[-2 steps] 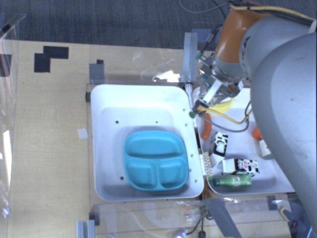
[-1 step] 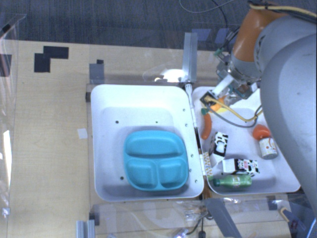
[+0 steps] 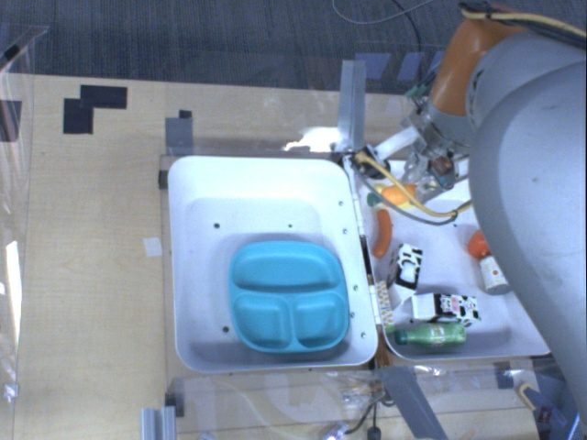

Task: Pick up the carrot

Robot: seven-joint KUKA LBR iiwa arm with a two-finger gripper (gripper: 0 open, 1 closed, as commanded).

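Observation:
The carrot [image 3: 382,233] is an orange-red stick lying lengthwise against the left wall of the right bin [image 3: 514,342], near its far corner. My gripper [image 3: 424,170] hangs over the far left part of that bin, a little up and to the right of the carrot's far end. The wrist and cables hide its tip. A small orange-yellow piece [image 3: 394,194] sits between the gripper and the carrot, and I cannot tell whether the gripper touches it.
The left bin [image 3: 197,191] holds a blue divided tray [image 3: 288,293]. In the right bin lie two black-and-white cartons [image 3: 408,266] [image 3: 447,308], a green bottle [image 3: 431,335] at the front and a small orange-capped bottle [image 3: 487,266]. The grey arm [image 3: 537,154] covers the bin's right side.

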